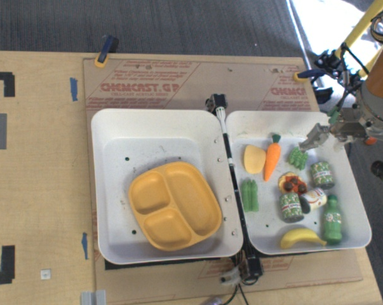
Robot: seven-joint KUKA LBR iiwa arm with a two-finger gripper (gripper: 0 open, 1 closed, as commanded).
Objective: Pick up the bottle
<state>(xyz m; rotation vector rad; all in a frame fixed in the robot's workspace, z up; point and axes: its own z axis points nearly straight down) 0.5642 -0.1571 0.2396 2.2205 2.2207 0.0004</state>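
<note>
While our claw (315, 136) hung at the bin's far edge, grip state unclear, we judged it should travel nearward to the upright green bottle (332, 219), avoiding the cans (321, 174).

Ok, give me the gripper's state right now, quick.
Two-finger grey gripper: cannot tell whether open or shut; nothing seen between its fingers. It sits over the right white bin's far edge, away from the green plastic bottle.

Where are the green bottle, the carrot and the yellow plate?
bottle (332, 220), camera view, on its green body.
carrot (271, 161), camera view, on its orange middle.
yellow plate (174, 204), camera view, on the ridge between its compartments.
</note>
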